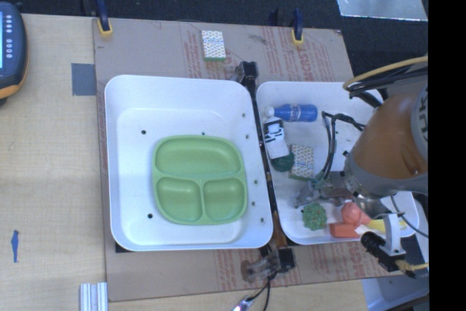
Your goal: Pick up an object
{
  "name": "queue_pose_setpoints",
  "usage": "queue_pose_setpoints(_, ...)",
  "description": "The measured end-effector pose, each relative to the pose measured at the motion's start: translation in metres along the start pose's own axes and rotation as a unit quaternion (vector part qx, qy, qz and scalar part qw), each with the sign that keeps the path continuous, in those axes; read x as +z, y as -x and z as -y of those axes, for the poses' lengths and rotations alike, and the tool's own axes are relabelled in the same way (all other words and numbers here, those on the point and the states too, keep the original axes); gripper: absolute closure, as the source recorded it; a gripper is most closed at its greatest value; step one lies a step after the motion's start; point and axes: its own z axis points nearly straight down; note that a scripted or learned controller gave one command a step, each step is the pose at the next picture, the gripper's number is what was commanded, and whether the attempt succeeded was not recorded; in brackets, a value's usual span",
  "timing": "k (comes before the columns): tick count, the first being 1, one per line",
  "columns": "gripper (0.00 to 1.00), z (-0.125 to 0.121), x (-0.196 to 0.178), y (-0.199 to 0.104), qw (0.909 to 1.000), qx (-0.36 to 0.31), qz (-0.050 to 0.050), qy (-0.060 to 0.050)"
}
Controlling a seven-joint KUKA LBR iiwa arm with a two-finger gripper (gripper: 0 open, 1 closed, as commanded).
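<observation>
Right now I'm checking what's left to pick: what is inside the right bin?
In the right bin: a blue bottle, a white bottle, a patterned packet, a green broccoli-like toy and orange pieces. The arm covers the rest.

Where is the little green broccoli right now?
The broccoli sits in the right bin, near its front edge, just left of the orange pieces and below the gripper.
</observation>
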Motion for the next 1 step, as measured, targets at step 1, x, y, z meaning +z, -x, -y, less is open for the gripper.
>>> queue_pose_setpoints(1,0.0,-0.0357,-0.0029,0.0452,1.0,0.001,0.003,0.007)
